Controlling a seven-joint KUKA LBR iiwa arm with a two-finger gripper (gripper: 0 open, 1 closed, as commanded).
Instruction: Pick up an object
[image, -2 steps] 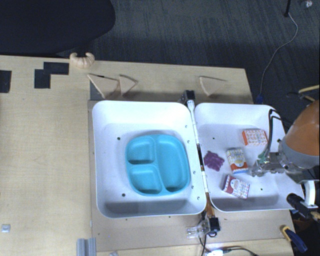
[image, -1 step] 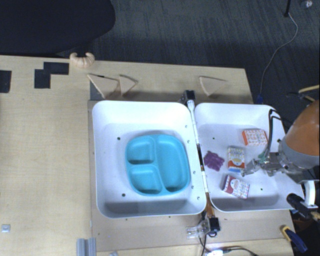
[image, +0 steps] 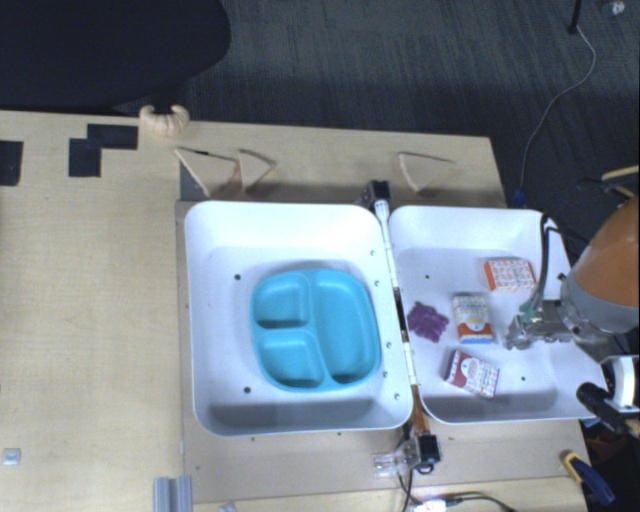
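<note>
Two bins on your surface: the left bin (image: 215, 300) holds a blue tray (image: 315, 327). In the right bin (image: 440, 240), your gripper (image: 522, 333) hovers just beside crowded cartons (image: 471, 318); its closure I cannot tell, so it may nudge one aside.

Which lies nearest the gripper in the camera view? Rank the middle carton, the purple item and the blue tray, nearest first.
From the gripper:
1. Middle carton, right bin, just left of it.
2. Purple item, right bin, by the divider.
3. Blue tray, left bin.
</note>
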